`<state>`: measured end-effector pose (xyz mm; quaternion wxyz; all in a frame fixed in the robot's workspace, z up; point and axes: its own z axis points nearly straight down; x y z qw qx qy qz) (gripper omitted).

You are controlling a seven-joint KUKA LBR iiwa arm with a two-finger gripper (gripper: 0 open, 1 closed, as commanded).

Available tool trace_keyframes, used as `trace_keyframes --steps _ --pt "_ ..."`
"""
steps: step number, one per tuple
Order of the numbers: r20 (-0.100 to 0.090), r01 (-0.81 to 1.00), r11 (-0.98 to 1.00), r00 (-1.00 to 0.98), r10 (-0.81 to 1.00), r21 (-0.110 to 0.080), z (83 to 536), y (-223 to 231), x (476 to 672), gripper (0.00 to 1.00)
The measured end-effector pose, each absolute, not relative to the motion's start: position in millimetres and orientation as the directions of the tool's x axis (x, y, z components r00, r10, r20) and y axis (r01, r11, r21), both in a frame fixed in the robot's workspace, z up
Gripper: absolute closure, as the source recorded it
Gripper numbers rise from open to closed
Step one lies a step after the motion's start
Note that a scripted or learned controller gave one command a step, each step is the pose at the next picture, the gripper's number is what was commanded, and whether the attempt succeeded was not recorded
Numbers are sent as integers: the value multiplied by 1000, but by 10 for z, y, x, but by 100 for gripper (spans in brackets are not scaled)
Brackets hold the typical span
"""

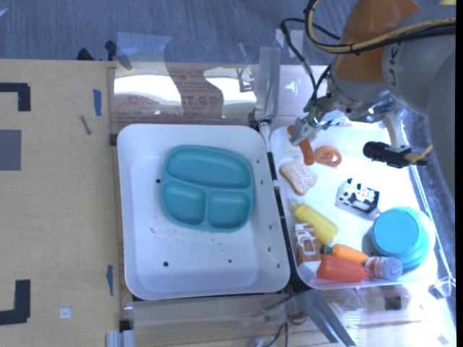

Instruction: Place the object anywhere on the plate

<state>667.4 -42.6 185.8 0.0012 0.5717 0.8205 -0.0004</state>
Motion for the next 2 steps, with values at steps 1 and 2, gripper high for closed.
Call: trace_keyframes --steps 1,2 --pt "1 917 399 -399 917 6 2259 327 6414 100" --pt "3 915 404 -404 915 -4 1824 780 5962 100"
